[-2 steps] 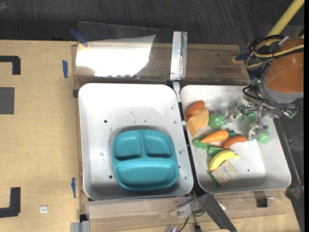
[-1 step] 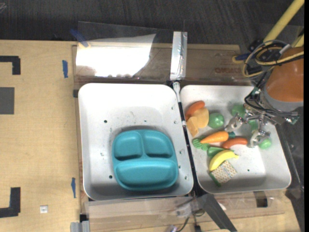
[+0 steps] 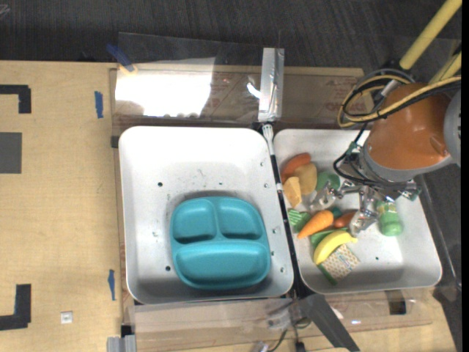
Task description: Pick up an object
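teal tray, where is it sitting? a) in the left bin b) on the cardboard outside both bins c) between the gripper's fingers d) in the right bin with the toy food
a, since the teal tray lies flat on the floor of the left bin, while the toy food such as the carrot and banana is piled in the right bin beside the gripper.
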Tool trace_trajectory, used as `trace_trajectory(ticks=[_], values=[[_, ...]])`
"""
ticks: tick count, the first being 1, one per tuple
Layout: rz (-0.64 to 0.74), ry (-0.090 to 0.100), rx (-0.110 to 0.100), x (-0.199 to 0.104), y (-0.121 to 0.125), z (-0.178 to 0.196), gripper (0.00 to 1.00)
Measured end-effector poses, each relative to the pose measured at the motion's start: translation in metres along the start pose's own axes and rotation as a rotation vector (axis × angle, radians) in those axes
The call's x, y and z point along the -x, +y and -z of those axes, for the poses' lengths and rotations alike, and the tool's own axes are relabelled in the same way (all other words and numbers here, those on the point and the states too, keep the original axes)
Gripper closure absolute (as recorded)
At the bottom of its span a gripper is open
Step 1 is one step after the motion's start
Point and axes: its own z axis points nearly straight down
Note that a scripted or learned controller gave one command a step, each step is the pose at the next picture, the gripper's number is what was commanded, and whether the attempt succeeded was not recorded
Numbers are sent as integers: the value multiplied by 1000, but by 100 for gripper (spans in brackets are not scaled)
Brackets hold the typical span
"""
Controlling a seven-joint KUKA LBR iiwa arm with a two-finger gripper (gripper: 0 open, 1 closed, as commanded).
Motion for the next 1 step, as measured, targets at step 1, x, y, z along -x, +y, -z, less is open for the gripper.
trace_trajectory(ticks=[1], values=[[44, -3, -12, -27, 45, 4, 0]])
